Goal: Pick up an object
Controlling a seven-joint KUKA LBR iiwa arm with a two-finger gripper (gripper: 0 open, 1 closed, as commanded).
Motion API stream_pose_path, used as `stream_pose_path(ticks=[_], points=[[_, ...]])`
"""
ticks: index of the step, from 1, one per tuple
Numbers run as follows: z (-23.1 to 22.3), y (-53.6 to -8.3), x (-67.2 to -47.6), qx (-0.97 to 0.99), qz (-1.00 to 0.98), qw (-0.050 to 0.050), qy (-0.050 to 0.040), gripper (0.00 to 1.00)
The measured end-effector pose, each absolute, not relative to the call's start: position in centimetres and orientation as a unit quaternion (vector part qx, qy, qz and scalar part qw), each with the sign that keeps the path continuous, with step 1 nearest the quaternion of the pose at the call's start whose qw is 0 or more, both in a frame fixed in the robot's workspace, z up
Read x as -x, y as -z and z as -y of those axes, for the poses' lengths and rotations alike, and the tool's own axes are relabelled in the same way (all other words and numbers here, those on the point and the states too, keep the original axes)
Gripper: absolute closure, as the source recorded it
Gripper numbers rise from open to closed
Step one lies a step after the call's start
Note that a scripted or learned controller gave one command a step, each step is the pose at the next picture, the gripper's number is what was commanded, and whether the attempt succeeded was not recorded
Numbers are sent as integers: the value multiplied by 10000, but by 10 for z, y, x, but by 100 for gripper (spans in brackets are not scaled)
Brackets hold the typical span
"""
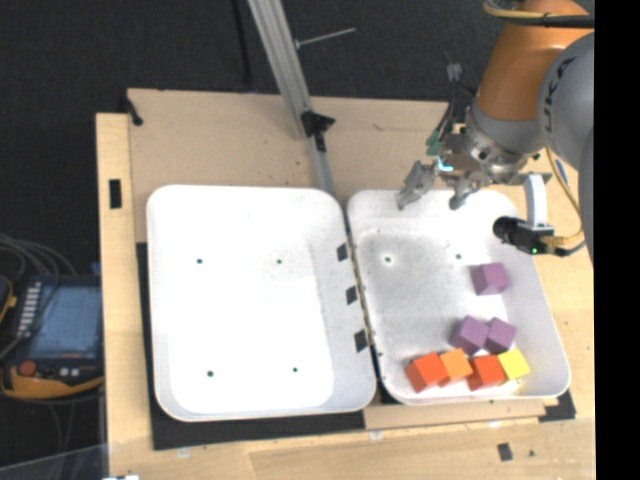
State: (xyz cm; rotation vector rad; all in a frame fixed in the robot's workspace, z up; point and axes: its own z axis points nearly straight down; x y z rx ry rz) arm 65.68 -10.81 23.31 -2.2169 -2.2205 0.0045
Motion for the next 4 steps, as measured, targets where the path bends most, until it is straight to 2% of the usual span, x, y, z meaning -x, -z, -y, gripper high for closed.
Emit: stream_pose_path(ticks=[1, 4], points=[[108, -236, -658, 7061, 7082, -5, -3, 0], [116, -98, -646, 7089, 7053, 10, -21, 0]])
